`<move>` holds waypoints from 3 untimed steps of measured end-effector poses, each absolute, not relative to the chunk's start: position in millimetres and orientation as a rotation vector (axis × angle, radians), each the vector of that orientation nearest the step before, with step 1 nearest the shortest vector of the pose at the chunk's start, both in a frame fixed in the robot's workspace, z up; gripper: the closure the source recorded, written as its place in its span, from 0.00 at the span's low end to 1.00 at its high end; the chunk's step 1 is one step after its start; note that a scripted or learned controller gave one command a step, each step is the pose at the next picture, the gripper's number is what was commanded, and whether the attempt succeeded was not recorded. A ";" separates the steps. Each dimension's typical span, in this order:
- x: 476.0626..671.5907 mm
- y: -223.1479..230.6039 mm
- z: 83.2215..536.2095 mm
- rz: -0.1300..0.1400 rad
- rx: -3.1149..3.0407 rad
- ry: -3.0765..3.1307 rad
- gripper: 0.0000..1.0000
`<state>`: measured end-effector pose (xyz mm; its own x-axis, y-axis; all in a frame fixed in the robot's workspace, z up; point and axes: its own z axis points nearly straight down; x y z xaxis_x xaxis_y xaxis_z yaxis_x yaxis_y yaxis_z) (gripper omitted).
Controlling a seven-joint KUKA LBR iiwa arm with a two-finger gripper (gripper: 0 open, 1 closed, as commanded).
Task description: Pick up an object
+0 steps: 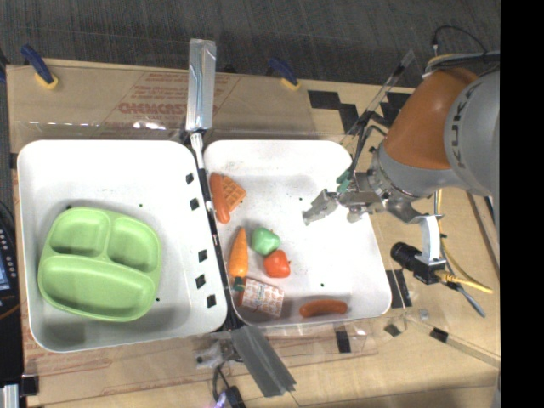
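Here the claw [316, 212] hovers over the bare floor of the right bin [361, 266], fingers apart with nothing between them. The toy foods lie to its left and below: a waffle [227, 194], carrot [239, 254], green pepper [265, 241], tomato [277, 264], sausage [324, 308]. A green divided plate [99, 263] sits in the left bin [42, 164].

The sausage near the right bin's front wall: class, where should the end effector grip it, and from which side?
Grip the sausage across its middle, coming straight down from above. It lies flat with its long axis along the front wall of the right bin, so fingers should close across its narrow width; bare floor lies behind it.
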<state>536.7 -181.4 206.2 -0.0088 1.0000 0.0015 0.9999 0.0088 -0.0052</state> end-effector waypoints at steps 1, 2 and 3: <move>522.1 -114.0 91.2 0.002 -2.149 -2.289 0.00; 521.8 -114.3 100.2 0.005 -2.143 -2.292 1.00; 521.8 -114.3 100.2 0.005 -2.143 -2.293 0.00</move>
